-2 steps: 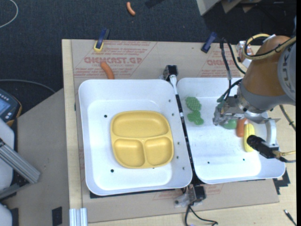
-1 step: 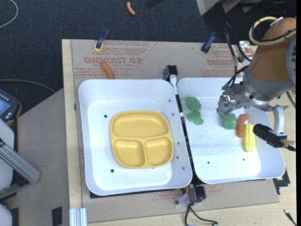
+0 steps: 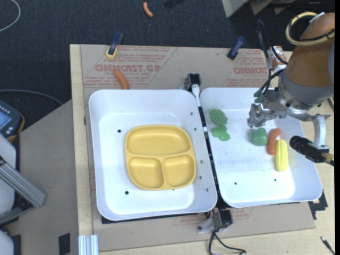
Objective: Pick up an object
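My end effector (image 3: pixel 257 117) hangs low over the right bin (image 3: pixel 249 190), poised just above a small green toy (image 3: pixel 259 137) that sits directly beneath it on the bin floor. Whether it is open, closed or gripping anything I cannot tell from this angle; the green piece looks to be resting on the bin, not lifted.

Just beyond that piece, on the side toward my arm's base, lie an orange sausage-shaped toy (image 3: pixel 273 141) and a yellow corn cob (image 3: pixel 281 155), the two touching or nearly so. Away from me, toward the bin divider, two more green pieces (image 3: pixel 218 124) sit near each other, a little apart from my end effector. Farther off in the same direction, the left bin (image 3: pixel 106 142) carries a yellow divided plate (image 3: pixel 159 156). A stray orange piece (image 3: pixel 121 79) lies on the surface behind that bin.

By my reading, the pick is not yet accomplished: the approach seems complete, while the grasp and the lift clear of the bin remain ahead.
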Controlling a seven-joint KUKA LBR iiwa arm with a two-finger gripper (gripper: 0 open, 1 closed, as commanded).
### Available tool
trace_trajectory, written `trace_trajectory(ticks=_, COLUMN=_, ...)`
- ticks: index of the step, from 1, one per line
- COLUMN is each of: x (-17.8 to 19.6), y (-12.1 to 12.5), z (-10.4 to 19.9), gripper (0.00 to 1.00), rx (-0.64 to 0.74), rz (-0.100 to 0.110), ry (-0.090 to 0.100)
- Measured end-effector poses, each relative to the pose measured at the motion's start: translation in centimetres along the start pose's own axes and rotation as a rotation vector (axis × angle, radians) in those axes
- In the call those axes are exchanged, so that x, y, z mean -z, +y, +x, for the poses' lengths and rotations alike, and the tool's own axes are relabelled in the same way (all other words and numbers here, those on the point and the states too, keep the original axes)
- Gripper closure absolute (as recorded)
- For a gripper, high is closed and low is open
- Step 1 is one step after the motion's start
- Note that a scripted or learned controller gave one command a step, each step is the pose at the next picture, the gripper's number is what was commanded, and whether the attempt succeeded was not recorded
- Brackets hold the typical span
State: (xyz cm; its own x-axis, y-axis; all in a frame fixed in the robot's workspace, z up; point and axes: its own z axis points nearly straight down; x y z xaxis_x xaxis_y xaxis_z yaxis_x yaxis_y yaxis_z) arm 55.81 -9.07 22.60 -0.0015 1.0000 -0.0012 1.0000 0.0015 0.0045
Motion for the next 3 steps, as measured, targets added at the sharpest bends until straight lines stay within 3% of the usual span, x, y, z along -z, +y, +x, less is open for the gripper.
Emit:
trace_trajectory(ticks=1, x=1.0, y=-0.5, z=5.6, gripper=1.0, rx=0.005, rz=0.003, ry=0.004)
trace_trajectory(ticks=3, x=-1.2, y=-2.1, z=16.2, gripper=1.0, rx=0.004, rz=0.008, ry=0.003)
